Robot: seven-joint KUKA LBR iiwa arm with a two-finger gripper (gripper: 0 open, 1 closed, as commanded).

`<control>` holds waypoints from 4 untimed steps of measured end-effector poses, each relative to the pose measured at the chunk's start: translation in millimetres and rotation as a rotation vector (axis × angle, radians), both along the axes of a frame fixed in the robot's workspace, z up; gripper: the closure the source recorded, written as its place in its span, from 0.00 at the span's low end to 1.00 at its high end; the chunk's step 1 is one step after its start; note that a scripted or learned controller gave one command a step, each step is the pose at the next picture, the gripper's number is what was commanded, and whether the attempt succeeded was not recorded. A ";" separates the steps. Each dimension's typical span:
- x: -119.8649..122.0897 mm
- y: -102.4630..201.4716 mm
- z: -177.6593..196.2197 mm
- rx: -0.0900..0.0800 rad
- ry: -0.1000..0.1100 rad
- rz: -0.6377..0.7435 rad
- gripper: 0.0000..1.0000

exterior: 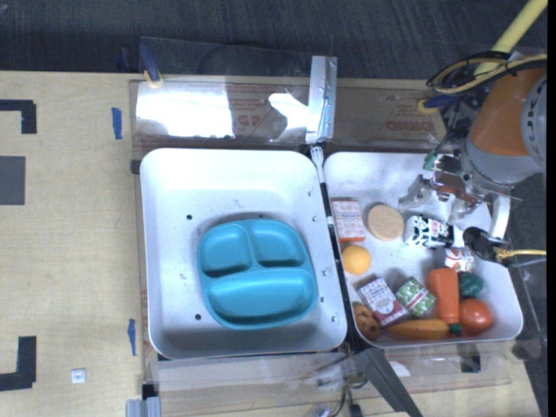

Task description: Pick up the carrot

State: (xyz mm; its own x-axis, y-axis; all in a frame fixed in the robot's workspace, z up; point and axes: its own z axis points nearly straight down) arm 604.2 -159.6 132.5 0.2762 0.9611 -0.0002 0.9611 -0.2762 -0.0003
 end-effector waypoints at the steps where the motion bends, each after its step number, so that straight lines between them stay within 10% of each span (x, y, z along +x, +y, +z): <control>1: 24.0 5.9 -38.2 -0.004 -0.016 0.124 0.00; 2: 63.8 19.9 15.5 0.000 -0.004 -0.378 0.00; 4: 50.0 40.3 0.9 0.000 -0.002 -1.039 0.00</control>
